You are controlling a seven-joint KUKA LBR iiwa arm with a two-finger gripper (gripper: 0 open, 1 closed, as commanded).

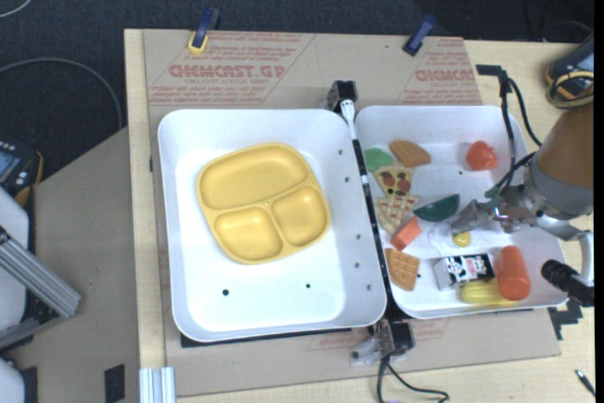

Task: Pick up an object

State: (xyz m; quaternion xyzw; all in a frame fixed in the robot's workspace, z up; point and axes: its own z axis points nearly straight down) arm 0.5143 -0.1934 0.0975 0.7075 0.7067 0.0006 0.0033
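The gripper (469,220) hangs low over the right bin (436,121), and I cannot tell how it stands or whether it holds something. Just beside its tip lies a dark green piece (436,207), and a small yellow piece (461,240) lies directly under it. The black and white packet (464,270) and the orange cylinder (513,274) are near, a little toward the front rim.

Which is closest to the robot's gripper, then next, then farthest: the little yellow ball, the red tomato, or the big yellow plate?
From the gripper:
1. Yellow ball, just below it in the right bin.
2. Red tomato, toward that bin's top.
3. Yellow plate, over in the left bin.
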